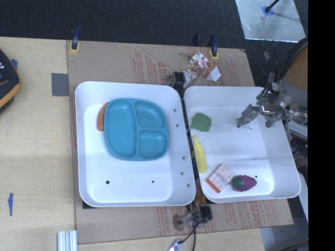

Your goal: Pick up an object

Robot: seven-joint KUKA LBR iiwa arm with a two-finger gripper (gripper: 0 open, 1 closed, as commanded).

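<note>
Two white bins sit side by side on brown cardboard over a wooden bench. Left bin (89, 140): a blue divided plate (137, 128) lying over an orange item (100, 118). Right bin (272, 156): green piece (201, 122), yellow banana (199, 153) at the left wall, small printed box (221, 177), purple-green fruit (243, 182) near the front. Gripper (257, 116) hovers over the right bin's far right area, jaws spread, grasping nothing. Dark floor lies beyond.

An orange object (100, 117) in the left bin lies mostly hidden under the blue divided plate (137, 128). A black-and-yellow device (7, 82) on the counter is cut off by the left edge. Print on the small red-and-white packet (221, 177) is too small to read.
</note>
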